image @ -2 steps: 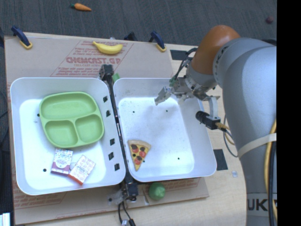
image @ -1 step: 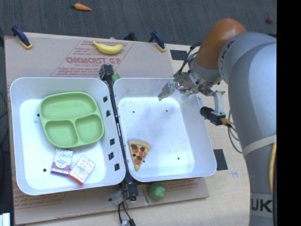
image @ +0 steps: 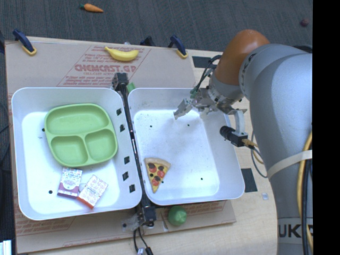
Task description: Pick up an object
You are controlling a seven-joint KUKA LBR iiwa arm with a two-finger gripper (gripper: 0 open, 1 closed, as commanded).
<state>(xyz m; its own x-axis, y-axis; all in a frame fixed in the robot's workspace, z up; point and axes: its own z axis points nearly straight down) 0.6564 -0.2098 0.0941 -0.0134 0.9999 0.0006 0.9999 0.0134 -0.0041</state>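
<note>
My gripper (image: 184, 109) hangs over the back part of the right bin (image: 223, 182), near its far rim, with nothing seen in it. A toy pizza slice (image: 155, 173) lies on the right bin's floor toward the front left, well apart from the gripper. In the left bin (image: 21, 142) rests a green divided plate (image: 81, 133). Two small snack packets (image: 70, 182) (image: 93, 190) lie in front of that plate.
A yellow banana (image: 122, 52) lies on the cardboard behind the bins. A green ball (image: 177, 215) sits outside the front rim of the right bin. A black divider (image: 129, 137) with clips runs between the bins. An orange carrot (image: 93, 7) is on the floor far back.
</note>
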